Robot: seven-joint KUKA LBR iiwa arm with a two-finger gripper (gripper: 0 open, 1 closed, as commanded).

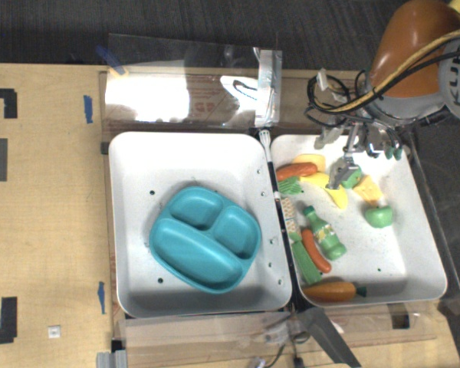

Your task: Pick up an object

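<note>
A two-finger gripper (341, 176) is seen lowered into the right bin (422, 228), its tips among a cluster of plastic toy foods near the bin's far-left corner. Whether the jaws are apart or together cannot be told; cables and the wrist's metal fittings crowd the view above them. Just beside the tips lie a small green piece (353, 179), a yellow wedge (336, 197) and a red-and-yellow item (302, 167). Farther right, a yellow block (370, 191) rests near a rounded green fruit (379, 218). Along the bin's left wall are found a green bottle shape (326, 235), a red-orange sausage shape (314, 255) and, at the near edge, an orange carrot-like piece (333, 290). The left bin (138, 159) is occupied by a glossy teal divided tray (205, 238). The wooden tabletop (46, 205) is marked with black and blue tape.
</note>
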